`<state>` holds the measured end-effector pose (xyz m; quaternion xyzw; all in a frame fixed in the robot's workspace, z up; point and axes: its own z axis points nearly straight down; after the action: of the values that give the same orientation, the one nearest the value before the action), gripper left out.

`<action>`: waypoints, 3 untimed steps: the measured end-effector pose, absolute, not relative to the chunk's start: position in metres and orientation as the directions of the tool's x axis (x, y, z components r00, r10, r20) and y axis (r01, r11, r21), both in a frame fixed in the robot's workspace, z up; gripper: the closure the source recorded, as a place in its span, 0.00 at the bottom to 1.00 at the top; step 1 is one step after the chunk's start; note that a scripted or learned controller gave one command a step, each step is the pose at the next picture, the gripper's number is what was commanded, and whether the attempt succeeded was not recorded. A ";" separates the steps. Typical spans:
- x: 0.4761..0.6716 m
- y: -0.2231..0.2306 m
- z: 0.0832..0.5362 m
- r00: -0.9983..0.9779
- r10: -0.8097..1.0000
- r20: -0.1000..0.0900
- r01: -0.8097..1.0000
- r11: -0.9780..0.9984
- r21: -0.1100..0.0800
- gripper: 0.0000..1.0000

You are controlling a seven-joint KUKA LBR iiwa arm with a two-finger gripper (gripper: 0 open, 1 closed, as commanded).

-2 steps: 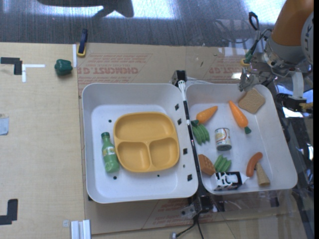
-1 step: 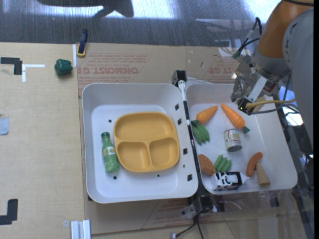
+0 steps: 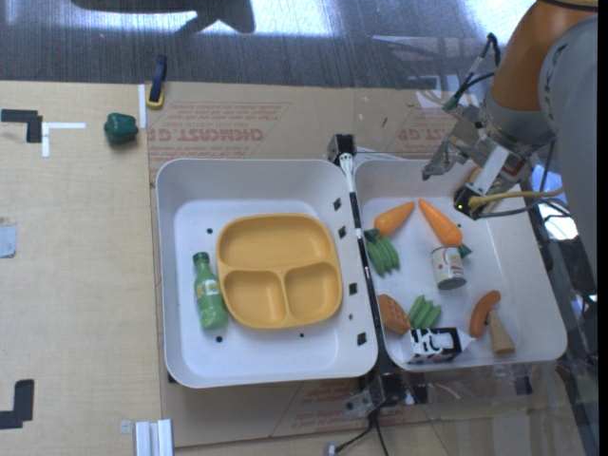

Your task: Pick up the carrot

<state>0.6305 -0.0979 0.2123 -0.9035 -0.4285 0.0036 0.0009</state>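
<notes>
- A cardboard-covered bench [image 3: 76, 255] carries two white bins side by side.
- The left bin [image 3: 180, 350] holds a yellow divided plate [image 3: 280, 271] with a green bottle [image 3: 208, 293] just beside it.
- In the right bin [image 3: 532, 340], two orange carrot-like pieces lie near the back: one carrot [image 3: 393, 218] by the divider, a second carrot [image 3: 441, 224] just right of it, above a small can [image 3: 448, 266].
- Either looks light, stiff and smooth, probably plastic; grasp across the thick middle.
- The gripper [image 3: 465, 174] hovers above the back right corner; whether it is spread or closed, I cannot tell.
</notes>
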 end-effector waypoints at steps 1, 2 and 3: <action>0.626 -0.121 0.102 0.686 0.728 -0.003 0.728 -0.686 -0.001 0.00; 0.624 -0.122 0.110 0.683 0.731 -0.011 0.731 -0.683 -0.011 1.00; 0.624 -0.122 0.110 0.682 0.731 -0.011 0.731 -0.682 -0.012 0.00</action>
<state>0.6236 -0.1218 0.1103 -0.9172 -0.3985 0.0074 0.0031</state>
